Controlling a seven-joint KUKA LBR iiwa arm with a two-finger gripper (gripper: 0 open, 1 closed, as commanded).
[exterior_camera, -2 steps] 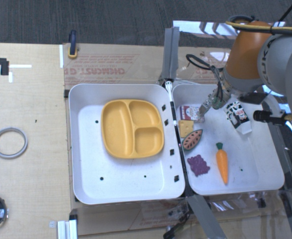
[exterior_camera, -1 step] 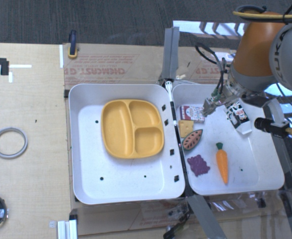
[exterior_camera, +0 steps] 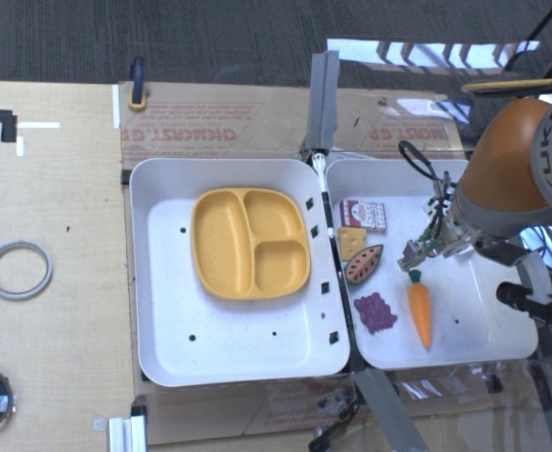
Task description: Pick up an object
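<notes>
Landmark: the carrot (exterior_camera: pixel 420 314), lying in the right bin (exterior_camera: pixel 474 342) with its green top pointing away from the near rim.
Gripper (exterior_camera: pixel 417 257): hangs over the right bin just above the carrot's green top; nothing is seen between the fingers; whether they are spread or closed cannot be told from here.
Arm (exterior_camera: pixel 507 168): grey with an orange band, reaching in from the carrot's right and covering the far right part of the bin.
Open room, right bin: bare white floor lies right of the carrot up to the bin's right wall, and a narrow strip lies between the carrot's tip and the near rim.
Crowded side: left of the carrot, four items sit along the bin's left wall.
Count, right bin: five items. One carrot; one purple grape bunch (exterior_camera: pixel 375 311) just left of it; one brown oval piece (exterior_camera: pixel 363 264) beyond the grapes; one yellow block (exterior_camera: pixel 351 242) next beyond; one small red-and-white box (exterior_camera: pixel 364 216) farthest from the near rim.
Count, left bin (exterior_camera: pixel 163 328): one yellow divided plate (exterior_camera: pixel 251 243), well left of the carrot, with three compartments; bare floor surrounds it on all sides.
Bench, far left of the carrot: one grey ring (exterior_camera: pixel 18 269).
Bins: two, side by side, touching at a shared divider.
</notes>
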